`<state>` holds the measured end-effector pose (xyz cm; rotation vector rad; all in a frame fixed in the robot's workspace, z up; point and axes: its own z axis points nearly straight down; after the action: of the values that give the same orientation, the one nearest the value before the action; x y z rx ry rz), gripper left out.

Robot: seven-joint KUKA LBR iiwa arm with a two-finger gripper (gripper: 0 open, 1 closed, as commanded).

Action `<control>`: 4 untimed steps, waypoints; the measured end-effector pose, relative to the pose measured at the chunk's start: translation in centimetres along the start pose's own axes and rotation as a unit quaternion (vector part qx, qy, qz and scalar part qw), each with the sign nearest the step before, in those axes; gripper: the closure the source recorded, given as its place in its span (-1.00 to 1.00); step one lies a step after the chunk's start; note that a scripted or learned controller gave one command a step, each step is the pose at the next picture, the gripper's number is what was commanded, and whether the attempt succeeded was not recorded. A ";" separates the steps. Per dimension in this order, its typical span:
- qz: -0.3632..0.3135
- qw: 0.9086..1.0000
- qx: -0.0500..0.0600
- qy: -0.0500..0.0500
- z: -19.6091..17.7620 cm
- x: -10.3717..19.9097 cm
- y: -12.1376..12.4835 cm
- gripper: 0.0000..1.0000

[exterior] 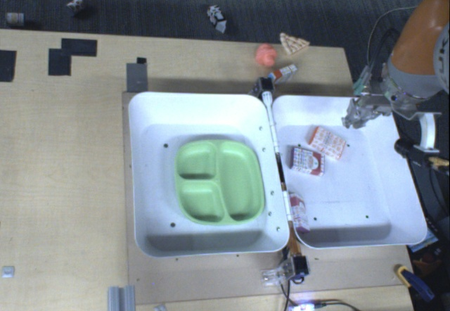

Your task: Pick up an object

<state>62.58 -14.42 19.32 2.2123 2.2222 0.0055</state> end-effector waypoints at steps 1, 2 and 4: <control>0.000 1.000 0.001 0.001 0.1 0.1 0.0 -1.00; 0.000 1.000 0.001 0.000 9.6 2.4 -1.7 -1.00; -0.001 1.000 -0.001 0.001 8.6 2.5 -1.6 -1.00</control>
<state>61.07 -11.98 10.73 2.2099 2.2243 0.0089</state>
